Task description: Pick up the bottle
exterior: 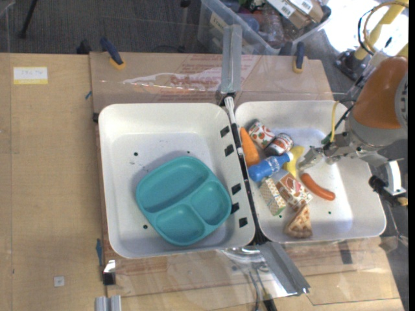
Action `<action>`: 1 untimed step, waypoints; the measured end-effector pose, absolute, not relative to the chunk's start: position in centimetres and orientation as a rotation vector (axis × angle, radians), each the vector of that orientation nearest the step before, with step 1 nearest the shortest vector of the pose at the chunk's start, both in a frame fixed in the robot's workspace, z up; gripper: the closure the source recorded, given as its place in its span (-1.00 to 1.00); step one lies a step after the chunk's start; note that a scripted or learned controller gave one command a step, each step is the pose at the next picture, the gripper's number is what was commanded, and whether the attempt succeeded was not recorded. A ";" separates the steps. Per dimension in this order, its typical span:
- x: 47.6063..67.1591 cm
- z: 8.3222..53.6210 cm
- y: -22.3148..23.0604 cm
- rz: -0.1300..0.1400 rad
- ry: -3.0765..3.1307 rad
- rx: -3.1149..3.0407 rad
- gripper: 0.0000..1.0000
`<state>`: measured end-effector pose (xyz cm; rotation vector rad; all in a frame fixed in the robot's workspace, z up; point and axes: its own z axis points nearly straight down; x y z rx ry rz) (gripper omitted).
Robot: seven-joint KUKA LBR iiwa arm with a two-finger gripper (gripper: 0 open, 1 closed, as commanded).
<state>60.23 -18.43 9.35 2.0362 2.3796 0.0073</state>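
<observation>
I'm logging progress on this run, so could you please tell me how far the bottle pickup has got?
Nothing looks finished: the blue bottle lies on its side in the right bin, among the toy foods. The pincer is low in that bin, to the right of the bottle by the yellow piece, with nothing visibly gripped. Grasping and lifting remain.

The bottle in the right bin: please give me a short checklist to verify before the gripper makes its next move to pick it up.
1. Blue bottle in sight, lying in the right bin: ok.
2. Gripper already over that bin, to the bottle's right: ok.
3. Gripper lined up over the bottle: not ok, it sits off to one side.
4. Free room around the bottle: not ok, the carrot, can and yellow piece crowd it.
5. Bottle held: not ok, not yet grasped.
6. Gripper opening wide enough: cannot tell.
</observation>
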 end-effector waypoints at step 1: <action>50.9 18.5 -4.8 0.000 2.301 2.143 -1.00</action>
